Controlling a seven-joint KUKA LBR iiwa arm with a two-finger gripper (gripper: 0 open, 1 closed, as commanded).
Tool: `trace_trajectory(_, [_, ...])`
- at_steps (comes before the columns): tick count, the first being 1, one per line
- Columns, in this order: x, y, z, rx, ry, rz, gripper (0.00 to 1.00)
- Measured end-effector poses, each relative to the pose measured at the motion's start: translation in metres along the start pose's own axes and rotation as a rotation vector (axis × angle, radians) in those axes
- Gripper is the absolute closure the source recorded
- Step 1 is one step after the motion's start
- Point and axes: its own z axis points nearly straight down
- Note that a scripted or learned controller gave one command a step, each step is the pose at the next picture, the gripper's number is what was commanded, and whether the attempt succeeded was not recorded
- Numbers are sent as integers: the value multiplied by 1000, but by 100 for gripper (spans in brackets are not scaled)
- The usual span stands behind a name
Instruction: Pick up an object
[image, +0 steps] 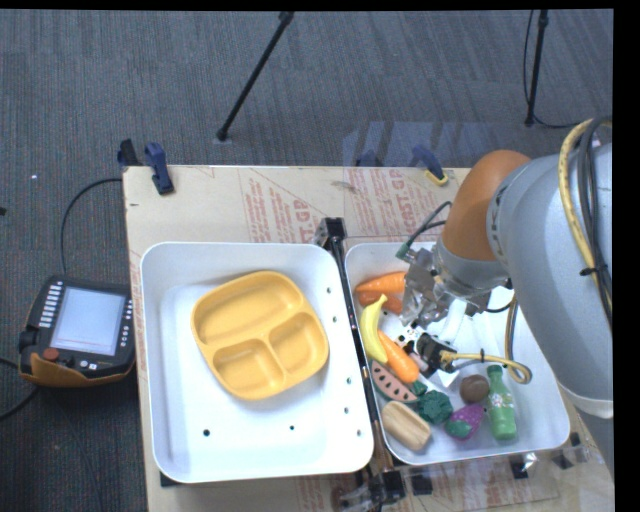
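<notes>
We see the bulky grey robot arm with its orange band (487, 205) entering from the right and bending down over the right-hand shallow white plastic bin (545, 425), and below it the plywood bench (240, 205) carries that bin beside the left-hand shallow white plastic bin (175, 420), the two touching along a dark central divider. In the left bin lies a yellow plastic tray with three compartments (260, 333), flat and turned at a slant. At the arm's end the two-finger gripper (418, 322) hangs low over the far left part of the right bin, just above the toy food; whether it is released or clenched we cannot tell, because the wrist and cabling hide that part, and we see nothing gripped by it. The things to pick sit crowded along the left and near sides of the right bin: a yellow toy banana (372, 330) lies along the left wall, an orange toy carrot (398, 357) lies slanted just right of it, and another orange toy piece (382, 286) rests at the far left corner. Nearer to us are a tan toy bread roll (406, 425), a green toy bottle with a yellow cap (502, 402), a watermelon slice (393, 383), a dark green broccoli piece (434, 405), a purple toy (464, 421) and a small brown round toy (474, 387). Off the bench at the left, on grey carpet, lies a handheld control pendant with a pale screen (80, 330).
</notes>
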Motion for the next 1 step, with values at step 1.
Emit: trace_trajectory(1, [-54, 6, -107, -14, 4, 37, 100])
